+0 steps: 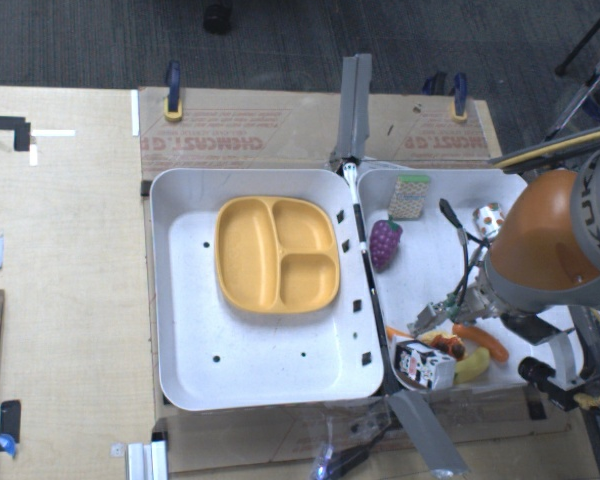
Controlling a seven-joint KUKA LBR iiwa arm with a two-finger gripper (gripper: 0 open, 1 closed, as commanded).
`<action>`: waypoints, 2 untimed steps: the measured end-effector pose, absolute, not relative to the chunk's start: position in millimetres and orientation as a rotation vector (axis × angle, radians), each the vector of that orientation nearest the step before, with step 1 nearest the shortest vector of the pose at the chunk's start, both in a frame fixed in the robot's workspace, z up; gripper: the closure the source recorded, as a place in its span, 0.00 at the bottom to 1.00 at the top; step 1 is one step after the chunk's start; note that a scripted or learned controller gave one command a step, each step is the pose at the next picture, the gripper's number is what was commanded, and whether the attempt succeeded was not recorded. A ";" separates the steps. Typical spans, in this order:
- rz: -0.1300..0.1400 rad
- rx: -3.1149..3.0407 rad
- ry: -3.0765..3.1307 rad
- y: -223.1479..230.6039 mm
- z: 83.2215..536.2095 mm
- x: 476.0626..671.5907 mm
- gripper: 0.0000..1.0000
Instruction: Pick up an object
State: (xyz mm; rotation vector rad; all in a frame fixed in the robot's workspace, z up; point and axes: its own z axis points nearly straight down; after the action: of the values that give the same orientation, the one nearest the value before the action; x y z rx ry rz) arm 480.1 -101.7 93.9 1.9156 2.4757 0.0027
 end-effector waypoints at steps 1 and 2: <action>0.002 1.922 2.476 -101.3 101.8 479.6 1.00; 0.001 1.921 2.473 -102.5 102.4 480.0 0.00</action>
State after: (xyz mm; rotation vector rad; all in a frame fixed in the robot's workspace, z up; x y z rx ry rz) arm 480.0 -102.5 102.4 1.9211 2.4733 0.0010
